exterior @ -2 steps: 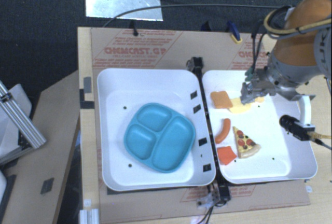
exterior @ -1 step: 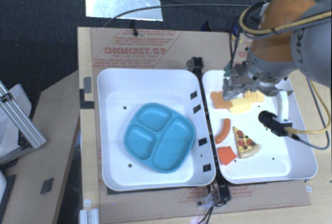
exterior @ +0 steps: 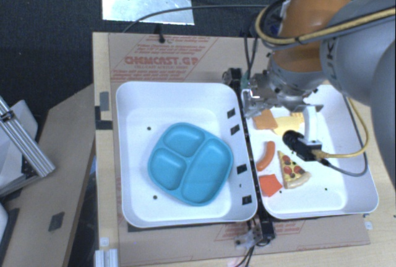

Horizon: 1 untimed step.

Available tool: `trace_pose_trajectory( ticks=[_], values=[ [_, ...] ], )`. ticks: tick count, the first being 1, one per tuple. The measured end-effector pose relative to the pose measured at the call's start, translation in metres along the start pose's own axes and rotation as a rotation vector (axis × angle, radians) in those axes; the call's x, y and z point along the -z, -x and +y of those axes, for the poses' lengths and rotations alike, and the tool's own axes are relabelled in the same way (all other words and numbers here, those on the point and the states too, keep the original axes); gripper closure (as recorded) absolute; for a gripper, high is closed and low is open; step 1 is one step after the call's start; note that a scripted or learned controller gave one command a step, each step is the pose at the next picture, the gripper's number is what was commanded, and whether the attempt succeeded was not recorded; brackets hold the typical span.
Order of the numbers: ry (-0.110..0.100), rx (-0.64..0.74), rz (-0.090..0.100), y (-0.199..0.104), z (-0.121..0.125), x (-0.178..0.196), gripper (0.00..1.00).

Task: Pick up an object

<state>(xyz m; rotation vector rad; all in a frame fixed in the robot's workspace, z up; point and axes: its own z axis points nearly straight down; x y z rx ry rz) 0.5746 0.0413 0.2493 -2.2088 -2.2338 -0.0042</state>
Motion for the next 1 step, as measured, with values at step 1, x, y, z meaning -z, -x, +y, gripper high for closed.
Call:
trace_pose_trajectory(
  ticks=[1],
  values=[
    [0.0,-0.001,0.0,-0.0635,-0.0036,-0.0054,1.0]
  ],
)
